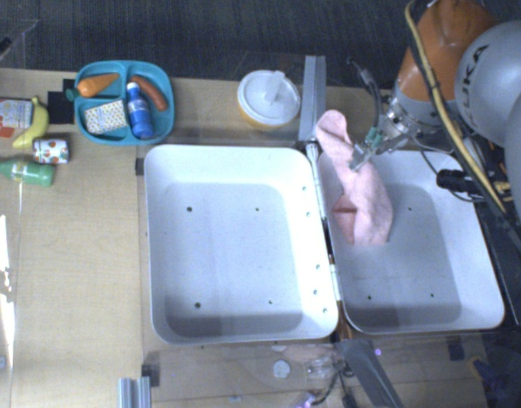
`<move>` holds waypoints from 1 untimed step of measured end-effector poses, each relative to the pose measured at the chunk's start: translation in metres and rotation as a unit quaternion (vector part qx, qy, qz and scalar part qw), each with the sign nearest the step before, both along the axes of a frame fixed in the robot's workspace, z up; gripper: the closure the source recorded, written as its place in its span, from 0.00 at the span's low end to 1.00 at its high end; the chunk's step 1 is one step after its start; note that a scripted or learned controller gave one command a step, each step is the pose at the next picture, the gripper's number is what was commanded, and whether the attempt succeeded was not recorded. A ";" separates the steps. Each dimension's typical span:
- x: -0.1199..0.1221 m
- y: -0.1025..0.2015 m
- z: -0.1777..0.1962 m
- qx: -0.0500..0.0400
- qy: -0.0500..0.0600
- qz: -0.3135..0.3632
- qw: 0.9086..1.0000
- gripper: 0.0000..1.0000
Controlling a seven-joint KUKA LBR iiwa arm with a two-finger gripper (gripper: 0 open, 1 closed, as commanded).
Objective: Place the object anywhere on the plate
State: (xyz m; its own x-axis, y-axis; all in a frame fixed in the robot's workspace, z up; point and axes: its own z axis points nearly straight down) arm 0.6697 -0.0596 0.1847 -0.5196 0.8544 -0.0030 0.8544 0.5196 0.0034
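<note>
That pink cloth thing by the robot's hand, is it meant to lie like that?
It does look askew. The pink cloth sits in the right bin, but its upper end drapes over the bin's rim. The hand is at the cloth's upper part.

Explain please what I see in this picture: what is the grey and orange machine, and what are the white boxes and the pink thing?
The picture comes from one camera fixed above a bench, looking down at a slant. The grey and orange machine on the right is a robot arm. At its end is a gripper, the part that grasps things. It sits at a pink cloth, which hangs over the edge of the right bin; whether it really holds the cloth is hard to tell. The left bin is the other shallow white box. Behind the bins stand a white lidded cup and a blue divided plate with toy food. Further left lie a banana, a small can and a green bottle.
</note>
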 end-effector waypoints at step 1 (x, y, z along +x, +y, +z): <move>0.002 0.002 0.041 0.000 -0.001 0.003 1.000 1.00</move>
